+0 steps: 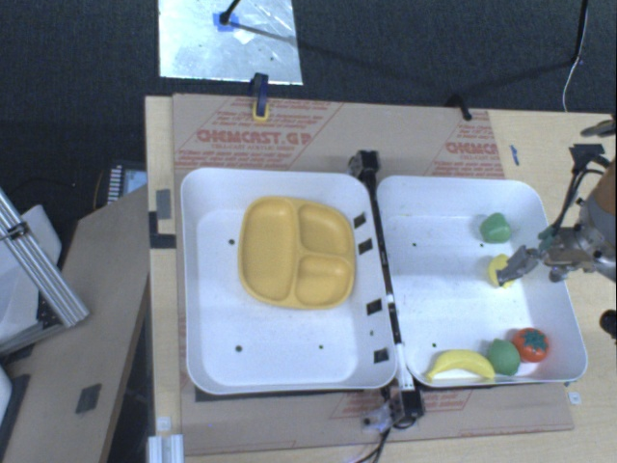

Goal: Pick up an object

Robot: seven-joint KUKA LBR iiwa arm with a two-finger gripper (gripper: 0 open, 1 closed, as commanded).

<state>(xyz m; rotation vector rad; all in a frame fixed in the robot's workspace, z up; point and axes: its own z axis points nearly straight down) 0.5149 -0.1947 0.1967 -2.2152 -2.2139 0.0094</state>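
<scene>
Altogether: two green fruits (pixel 496 227); one banana (pixel 460 364); one tomato (pixel 530 344).

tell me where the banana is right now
The yellow plastic banana lies in the right white bin, along its near edge towards the bottom of the camera view, just left of a green round toy fruit.

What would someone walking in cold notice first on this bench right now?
Most likely the big yellow three-compartment plastic plate, alone in the left white bin. Next, the right white bin: a green round toy near its far right corner, and a yellow toy banana, a second green fruit and a red tomato-like toy clustered along its near edge. The grey gripper reaches in from the right, at a small yellow piece.
</scene>
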